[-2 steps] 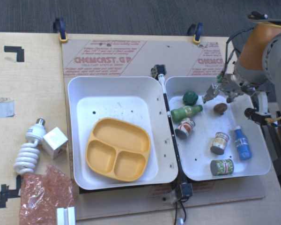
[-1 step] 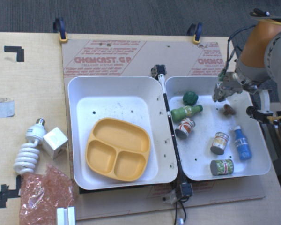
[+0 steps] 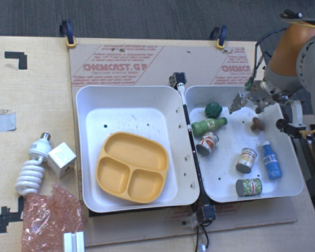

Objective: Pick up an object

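Observation:
My gripper (image 3: 248,104) hangs over the back of the right bin (image 3: 289,191), open, with nothing between its fingers. Just right of and below it lies a small brown object (image 3: 258,123). To its left sit a dark green round item (image 3: 213,109) and a green bottle (image 3: 209,125) lying on its side. Further forward are a red and white can (image 3: 207,142), a small tin (image 3: 246,159), a blue bottle (image 3: 271,161) and a green-labelled can (image 3: 249,187).
The left bin (image 3: 89,109) holds a yellow compartment tray (image 3: 132,167). Left of the bins on the bench lie a spiral light bulb (image 3: 32,167), a white cube (image 3: 62,159) and a pink plastic bag (image 3: 47,219). The arm's grey and orange body (image 3: 296,51) stands at the right.

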Available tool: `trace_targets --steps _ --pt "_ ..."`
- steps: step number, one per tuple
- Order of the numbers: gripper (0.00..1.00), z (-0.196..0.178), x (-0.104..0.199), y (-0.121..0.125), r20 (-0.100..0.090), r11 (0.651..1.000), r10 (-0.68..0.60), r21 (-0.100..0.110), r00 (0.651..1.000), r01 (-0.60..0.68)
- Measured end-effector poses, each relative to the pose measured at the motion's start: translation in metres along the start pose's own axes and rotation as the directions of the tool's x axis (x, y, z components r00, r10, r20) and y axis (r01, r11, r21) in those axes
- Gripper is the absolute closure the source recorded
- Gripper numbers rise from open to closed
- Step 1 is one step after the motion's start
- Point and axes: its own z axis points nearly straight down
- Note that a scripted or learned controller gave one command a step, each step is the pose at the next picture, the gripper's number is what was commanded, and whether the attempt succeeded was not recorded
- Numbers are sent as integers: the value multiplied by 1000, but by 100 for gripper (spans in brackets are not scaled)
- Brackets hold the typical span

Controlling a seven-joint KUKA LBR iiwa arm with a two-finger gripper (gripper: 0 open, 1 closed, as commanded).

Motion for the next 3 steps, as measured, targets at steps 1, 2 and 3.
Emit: trace_targets --steps 1,2,3 --pt "0 21 29 -42 -5 1000 9 3 1000 -9" --pt "0 20 53 -101 -5 1000 10 3 1000 -10" --pt "0 16 74 -154 1 1000 4 -26 1000 -4"
